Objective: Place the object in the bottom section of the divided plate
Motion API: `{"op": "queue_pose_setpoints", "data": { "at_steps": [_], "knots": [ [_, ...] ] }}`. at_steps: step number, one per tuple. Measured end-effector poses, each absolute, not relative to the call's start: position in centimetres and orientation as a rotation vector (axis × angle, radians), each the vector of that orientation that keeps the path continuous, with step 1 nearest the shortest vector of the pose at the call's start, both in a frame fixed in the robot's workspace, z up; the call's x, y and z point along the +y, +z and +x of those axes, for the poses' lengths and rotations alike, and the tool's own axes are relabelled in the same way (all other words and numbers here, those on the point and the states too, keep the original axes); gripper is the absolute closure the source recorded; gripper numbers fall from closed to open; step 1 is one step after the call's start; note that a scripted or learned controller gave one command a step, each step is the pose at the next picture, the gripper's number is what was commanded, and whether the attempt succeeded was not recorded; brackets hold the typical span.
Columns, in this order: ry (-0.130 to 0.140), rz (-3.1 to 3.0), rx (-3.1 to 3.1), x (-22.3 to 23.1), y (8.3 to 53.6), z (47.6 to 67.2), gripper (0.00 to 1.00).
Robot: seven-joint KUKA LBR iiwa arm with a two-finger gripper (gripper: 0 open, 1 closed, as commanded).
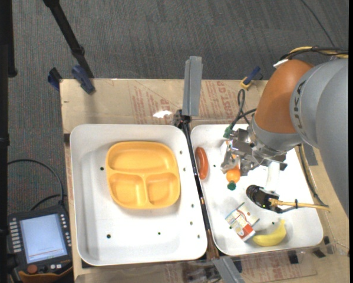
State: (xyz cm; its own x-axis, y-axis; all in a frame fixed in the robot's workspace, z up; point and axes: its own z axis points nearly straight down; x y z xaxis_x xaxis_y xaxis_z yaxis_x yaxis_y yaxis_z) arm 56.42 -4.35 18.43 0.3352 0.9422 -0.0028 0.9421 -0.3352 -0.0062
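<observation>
In the camera view, the end effector [234,163] is hanging low over the right bin [300,178], and a small orange carrot-like object [233,174] is sitting right at its tip; whether the fingers are clamping it, I cannot tell. Just left of the end effector a red sausage [202,161] is lying; below it are lying a small carton [242,221] and a banana [270,234]. Well to its left, the yellow divided plate [144,174] is resting in the left bin [85,217], its sections bare. Judging by this, placement is yet to come.
</observation>
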Motion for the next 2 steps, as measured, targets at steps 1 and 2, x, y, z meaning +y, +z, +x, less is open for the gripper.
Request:
{"op": "queue_pose_setpoints", "data": {
  "at_steps": [1, 2],
  "knots": [
    [0.009, -2.437, -1.977, 2.91, 18.42, 58.86, 1.0],
    [0.009, -2.436, -1.978, 2.94, 18.43, 58.86, 0.0]
  ]
}}
